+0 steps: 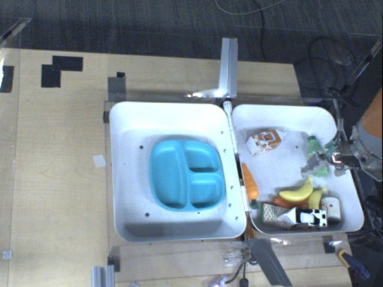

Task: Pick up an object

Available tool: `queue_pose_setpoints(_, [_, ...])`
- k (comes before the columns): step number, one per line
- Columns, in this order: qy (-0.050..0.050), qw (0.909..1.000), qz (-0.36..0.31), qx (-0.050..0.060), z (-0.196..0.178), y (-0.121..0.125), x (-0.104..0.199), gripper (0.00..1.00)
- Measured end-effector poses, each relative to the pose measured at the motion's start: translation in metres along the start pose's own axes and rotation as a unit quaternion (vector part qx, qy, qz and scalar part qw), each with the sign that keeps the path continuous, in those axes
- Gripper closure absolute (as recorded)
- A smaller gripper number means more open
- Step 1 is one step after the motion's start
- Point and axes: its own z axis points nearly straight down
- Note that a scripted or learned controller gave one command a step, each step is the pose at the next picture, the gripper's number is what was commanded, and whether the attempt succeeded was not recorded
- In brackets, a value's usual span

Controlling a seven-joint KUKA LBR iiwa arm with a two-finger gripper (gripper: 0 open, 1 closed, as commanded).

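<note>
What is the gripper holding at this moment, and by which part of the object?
It cannot be told. The gripper is at the right side of the right bin, among some green things, but the view is too small and blurred to show a hold.

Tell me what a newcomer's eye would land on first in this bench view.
The bright blue divided tray stands out first, lying alone in the middle of the left bin. Next comes the clutter along the near edge of the right bin: a yellow banana, an orange carrot against the divider, and a black-and-white cow toy.
</note>
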Motion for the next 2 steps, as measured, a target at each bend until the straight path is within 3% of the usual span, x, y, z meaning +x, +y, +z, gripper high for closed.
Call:
queue_pose_setpoints(1, [-0.001, 0.9999, 0.009, -0.005, 0.128, -0.002, -0.012, 0.00])
queue_pose_setpoints(2, [-0.001, 0.9999, 0.008, -0.008, 0.116, 0.000, -0.011, 1.00])
